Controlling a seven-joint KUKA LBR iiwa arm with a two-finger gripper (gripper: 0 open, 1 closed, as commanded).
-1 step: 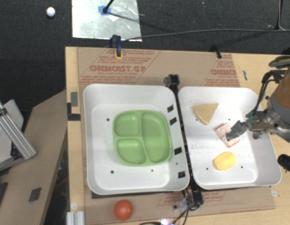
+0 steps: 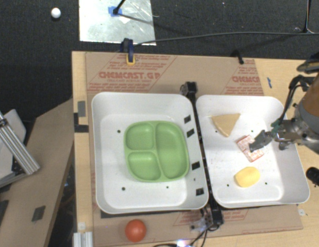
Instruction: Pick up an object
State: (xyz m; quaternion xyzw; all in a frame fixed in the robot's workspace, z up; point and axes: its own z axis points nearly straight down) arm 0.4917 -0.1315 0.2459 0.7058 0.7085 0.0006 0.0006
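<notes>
The right bin point(image 2: 290, 189) holds a tan wedge point(image 2: 225, 123) near its back left, a small pink and white packet point(image 2: 249, 147) in the middle, and a yellow lump point(image 2: 247, 177) toward the front. My gripper point(image 2: 258, 142) reaches in from the right and sits low right over the packet's right edge. In the left bin point(image 2: 105, 138) lies a green divided plate point(image 2: 156, 150).
A red ball point(image 2: 135, 230) rests on the bench in front of the left bin. A black divider with clips point(image 2: 195, 138) runs between the bins. A foil sheet point(image 2: 116, 14) and a small white ball point(image 2: 56, 13) lie beyond the bench.
</notes>
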